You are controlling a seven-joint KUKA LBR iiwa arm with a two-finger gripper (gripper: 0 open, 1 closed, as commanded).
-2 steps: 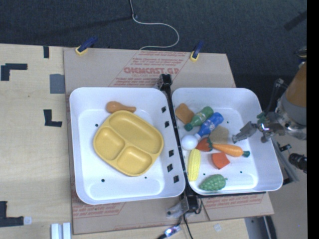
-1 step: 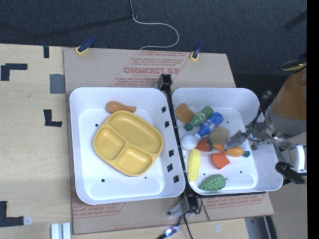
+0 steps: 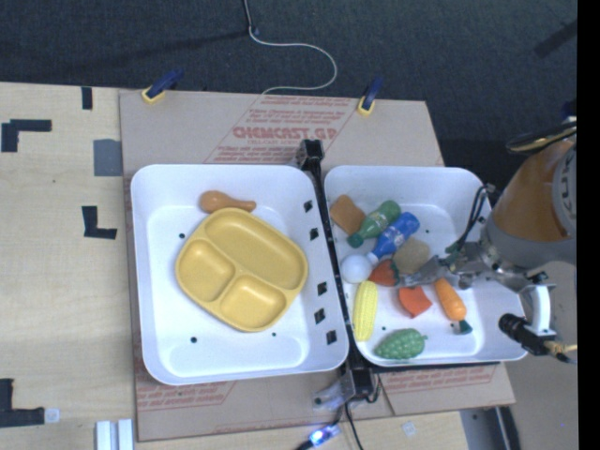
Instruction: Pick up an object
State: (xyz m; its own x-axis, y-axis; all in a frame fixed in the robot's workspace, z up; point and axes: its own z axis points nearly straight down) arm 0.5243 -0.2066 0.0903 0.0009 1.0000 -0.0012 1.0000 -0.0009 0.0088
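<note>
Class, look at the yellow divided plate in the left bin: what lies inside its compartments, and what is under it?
The yellow plate shows three compartments with nothing in them. A toy drumstick lies beside it. The plate hides the left bin floor beneath it.

Grey arm reaching from right, claw point(image 3: 427, 272) lowered, tilted leftward

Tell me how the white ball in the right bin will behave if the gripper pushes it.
The white ball looks round and smooth, so it will probably roll rather than slide. It sits close to the corn and the bin's left wall, which may stop it soon. It seems a light toy, so a gentle push is likely enough.
</note>
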